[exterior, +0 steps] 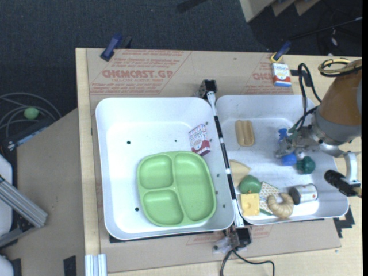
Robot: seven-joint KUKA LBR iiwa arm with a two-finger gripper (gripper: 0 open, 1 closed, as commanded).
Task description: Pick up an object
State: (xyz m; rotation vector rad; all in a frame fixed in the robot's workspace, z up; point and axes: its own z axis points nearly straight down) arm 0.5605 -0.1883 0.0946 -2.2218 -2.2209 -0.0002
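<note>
Seen from above, a counter [144, 73] carries two shallow white bins side by side: the left bin [115, 154] holds a green divided plate [174, 187] and a small red-and-white packet [199, 139] near its right wall. The right bin [259, 105] holds a tan bread-like piece [245, 133], a green ball [249, 184], a yellow cheese wedge [249, 203], a croissant [281, 206], a silver can [305, 194] and a dark teal ball [306, 165]. The grey arm's gripper [287, 148] is low in the right bin over a small blue object [287, 157] just beside the teal ball; whether its jaws are apart or together cannot be told.
</note>
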